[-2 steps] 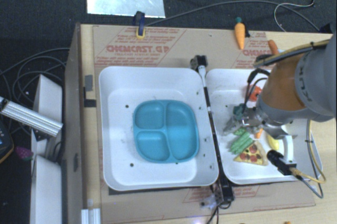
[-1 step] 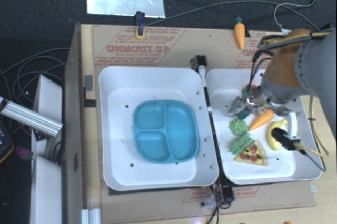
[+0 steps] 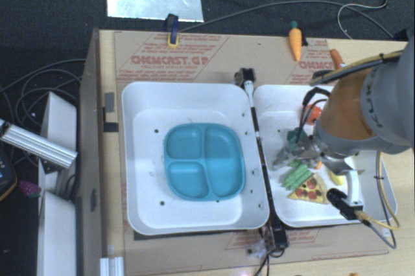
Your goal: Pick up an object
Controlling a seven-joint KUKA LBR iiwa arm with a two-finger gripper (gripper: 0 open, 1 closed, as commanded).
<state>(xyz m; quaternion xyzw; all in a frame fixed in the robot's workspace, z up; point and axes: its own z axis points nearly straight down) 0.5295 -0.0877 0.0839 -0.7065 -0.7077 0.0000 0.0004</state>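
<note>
- The likeliest target is a green ridged toy [image 3: 299, 173], lying flat on the floor of the right bin [image 3: 277, 97].
- Its long axis runs on a slant, from lower left up toward upper right, the upper end pointing at the arm.
- It sits just below and slightly left of the gripper [image 3: 293, 150], which hangs low over the bin's middle.
- Whether the gripper is open, closed or holding anything, you cannot tell: the grey wrist and orange band [image 3: 343, 113] cover most of it.
- By my judgement, the coming move turns on a short shift toward the bin's near edge, with the grasp set across the toy's slant.
- Touching the green toy's lower side is a pizza slice [image 3: 309, 190], yellow with red spots, its tip pointing left.
- Small orange and yellow pieces lie beside the arm, too hidden to name.
- The left bin [image 3: 139, 100] holds a blue divided plate [image 3: 205, 161], well apart from the gripper.
- A toy carrot [image 3: 296, 41] lies on the bench beyond the bins.
</note>
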